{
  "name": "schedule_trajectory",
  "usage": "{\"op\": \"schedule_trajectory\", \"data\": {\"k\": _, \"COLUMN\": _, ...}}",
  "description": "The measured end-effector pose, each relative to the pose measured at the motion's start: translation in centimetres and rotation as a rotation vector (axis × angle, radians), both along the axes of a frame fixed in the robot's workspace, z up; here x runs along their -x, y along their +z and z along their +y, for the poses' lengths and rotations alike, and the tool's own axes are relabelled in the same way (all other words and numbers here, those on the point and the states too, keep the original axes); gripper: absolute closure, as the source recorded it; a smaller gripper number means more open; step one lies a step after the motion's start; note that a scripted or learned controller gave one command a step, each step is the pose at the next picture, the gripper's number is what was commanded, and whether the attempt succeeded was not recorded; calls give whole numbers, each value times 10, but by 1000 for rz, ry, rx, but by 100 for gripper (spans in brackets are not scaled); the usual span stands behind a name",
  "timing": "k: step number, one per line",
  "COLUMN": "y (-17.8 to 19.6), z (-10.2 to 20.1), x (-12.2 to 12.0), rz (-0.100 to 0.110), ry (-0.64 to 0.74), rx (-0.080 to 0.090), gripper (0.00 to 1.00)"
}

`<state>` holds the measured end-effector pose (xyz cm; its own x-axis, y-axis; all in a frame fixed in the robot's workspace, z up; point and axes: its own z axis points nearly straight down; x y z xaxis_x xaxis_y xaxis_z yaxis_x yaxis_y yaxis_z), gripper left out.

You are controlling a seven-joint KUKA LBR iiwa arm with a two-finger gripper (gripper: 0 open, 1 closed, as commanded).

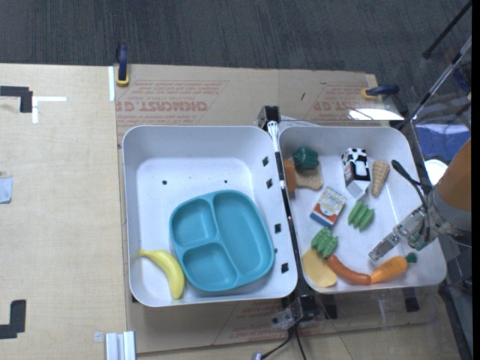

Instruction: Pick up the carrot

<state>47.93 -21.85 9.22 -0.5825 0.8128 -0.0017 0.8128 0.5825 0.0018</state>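
Carrot sits just below the claw in the right bin, touching a sausage on its far side, so you're lined up for a straight drop w/ fingers spread, nothing pinched yet.

The carrot lies near the right bin's front wall, a sausage touching its left end; open floor lies behind it.
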Motion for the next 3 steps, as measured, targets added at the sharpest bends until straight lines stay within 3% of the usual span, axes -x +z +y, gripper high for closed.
{"op": "schedule_trajectory", "data": {"k": 1, "y": 0, "z": 0, "x": 0, "rz": 0, "ry": 0, "rx": 0, "gripper": 0}}
{"op": "schedule_trajectory", "data": {"k": 2, "y": 2, "z": 26, "x": -3, "rz": -9, "ry": 671, "rx": 6, "gripper": 0}}
{"op": "schedule_trajectory", "data": {"k": 3, "y": 0, "z": 2, "x": -1, "rz": -3, "ry": 355, "rx": -6, "gripper": 0}}
